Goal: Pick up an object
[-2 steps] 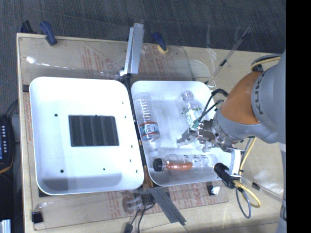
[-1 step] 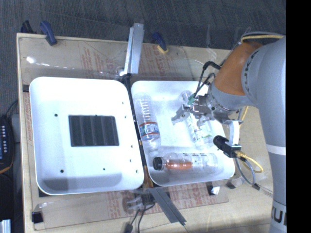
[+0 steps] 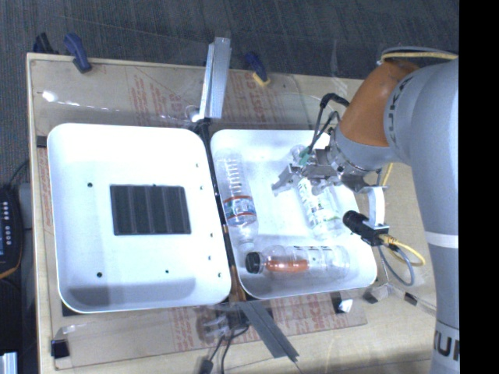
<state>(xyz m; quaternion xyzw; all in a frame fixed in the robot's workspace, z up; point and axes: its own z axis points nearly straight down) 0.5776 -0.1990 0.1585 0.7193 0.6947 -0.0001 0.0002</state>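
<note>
Currently the gripper (image 3: 310,170) is positioned low inside the right bin (image 3: 257,142), toward its 2 o'clock area, directly above one clear plastic bottle (image 3: 320,205) that lies along the bin's 3 o'clock wall. Finger state: cannot be determined, because the wrist hardware and cabling obscure the tips. No object is visibly held between the fingers.

Candidate objects, all in the right bin:
- A clear bottle with a red-and-blue label (image 3: 236,201), lying along the 9 o'clock wall.
- A clear bottle with a black cap and orange contents (image 3: 296,262), lying across the 6 o'clock edge.
- The bottle under the gripper.

The left bin (image 3: 78,146) contains a dark ribbed panel (image 3: 150,209) near its centre.

Failure risks, as judged from this position:
- Bottles are smooth, round and lying flat. An off-axis closure is likely to roll the bottle aside or squeeze it out of the grasp.
- The nearest bottle lies close to the bin wall. One finger may strike the wall or land on top of the bottle instead of beside it.
- Thin plastic may deform under closing force, producing a weak hold that slips during lifting.
</note>
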